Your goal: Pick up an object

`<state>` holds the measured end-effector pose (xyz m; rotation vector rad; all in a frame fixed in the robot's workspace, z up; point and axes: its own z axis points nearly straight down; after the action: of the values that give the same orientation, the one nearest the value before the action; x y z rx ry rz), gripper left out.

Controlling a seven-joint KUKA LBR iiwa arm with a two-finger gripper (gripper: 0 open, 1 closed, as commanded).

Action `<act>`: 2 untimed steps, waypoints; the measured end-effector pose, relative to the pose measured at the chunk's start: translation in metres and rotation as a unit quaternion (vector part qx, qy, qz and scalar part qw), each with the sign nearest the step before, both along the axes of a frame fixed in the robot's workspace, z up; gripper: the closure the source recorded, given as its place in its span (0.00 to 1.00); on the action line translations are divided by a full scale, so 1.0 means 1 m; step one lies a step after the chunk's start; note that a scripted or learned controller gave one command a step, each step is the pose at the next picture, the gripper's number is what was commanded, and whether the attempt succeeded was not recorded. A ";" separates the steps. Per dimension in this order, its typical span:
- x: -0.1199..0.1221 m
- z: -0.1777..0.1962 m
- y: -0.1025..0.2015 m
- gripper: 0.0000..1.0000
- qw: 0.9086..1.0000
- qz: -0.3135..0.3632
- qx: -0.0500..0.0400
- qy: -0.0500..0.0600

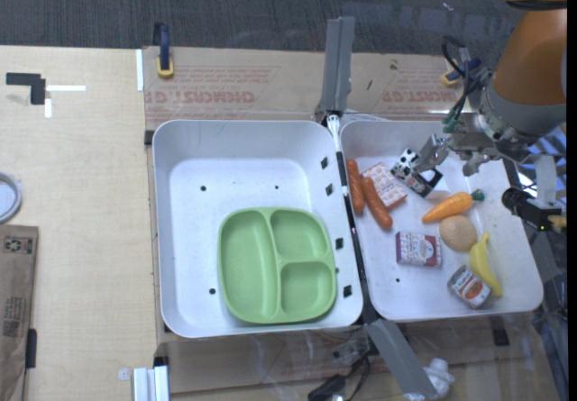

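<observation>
Fingers of the gripper blur into clutter; whether they are wide or narrow I cannot tell. Just below it lies a carrot, with a banana farther down. The left bin holds a green tray.
</observation>
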<state>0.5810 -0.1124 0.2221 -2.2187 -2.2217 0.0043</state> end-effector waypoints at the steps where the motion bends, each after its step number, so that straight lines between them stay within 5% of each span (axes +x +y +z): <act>1: 0.031 -0.107 0.013 0.00 0.991 0.130 -0.003 -0.011; 2: 0.041 -0.114 0.000 0.00 0.982 0.189 -0.004 -0.013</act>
<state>0.6224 -0.1120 0.1083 -1.7722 -2.6223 -0.0145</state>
